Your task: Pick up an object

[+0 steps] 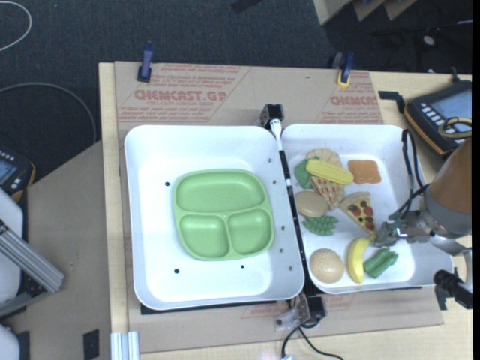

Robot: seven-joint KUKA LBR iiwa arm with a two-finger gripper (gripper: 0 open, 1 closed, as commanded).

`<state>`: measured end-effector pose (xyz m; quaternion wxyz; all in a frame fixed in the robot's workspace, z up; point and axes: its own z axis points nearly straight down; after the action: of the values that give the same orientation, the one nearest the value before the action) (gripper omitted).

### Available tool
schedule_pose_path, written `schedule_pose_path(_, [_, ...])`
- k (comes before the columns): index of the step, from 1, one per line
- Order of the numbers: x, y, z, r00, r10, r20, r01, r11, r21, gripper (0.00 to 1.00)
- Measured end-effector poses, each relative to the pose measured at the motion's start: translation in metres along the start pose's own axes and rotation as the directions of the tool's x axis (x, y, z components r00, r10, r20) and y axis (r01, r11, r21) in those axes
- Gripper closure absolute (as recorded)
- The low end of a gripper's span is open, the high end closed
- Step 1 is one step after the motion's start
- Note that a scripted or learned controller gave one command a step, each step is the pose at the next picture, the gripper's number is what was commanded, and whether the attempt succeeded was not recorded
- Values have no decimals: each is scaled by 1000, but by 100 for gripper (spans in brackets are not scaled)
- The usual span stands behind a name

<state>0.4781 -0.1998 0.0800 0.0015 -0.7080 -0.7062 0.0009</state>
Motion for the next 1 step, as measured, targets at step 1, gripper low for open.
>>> schedule_pose_path(1, [-12, 1, -5, 1000, -2, 3, 2, 1000, -5, 100])
